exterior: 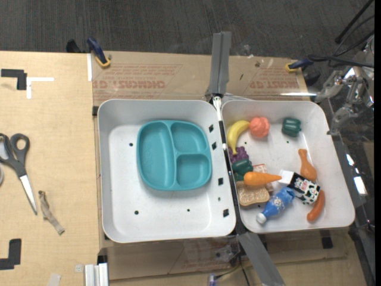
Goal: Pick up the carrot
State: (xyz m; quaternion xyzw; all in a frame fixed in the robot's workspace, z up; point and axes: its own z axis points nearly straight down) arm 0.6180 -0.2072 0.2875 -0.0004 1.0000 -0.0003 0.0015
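Evidently, operator, your carrot (261, 178) lay in the lower left part of the right bin (321, 115), tip pointing toward frame right, wedged among a bread slice (252, 196), a blue bottle (276, 205) and purple grapes (240, 157), likely because the toys were simply dumped there. You could not tell the pincer's state from this frame. The teal plate (174, 154) sat alone in the left bin (113, 177), well apart from the pile.
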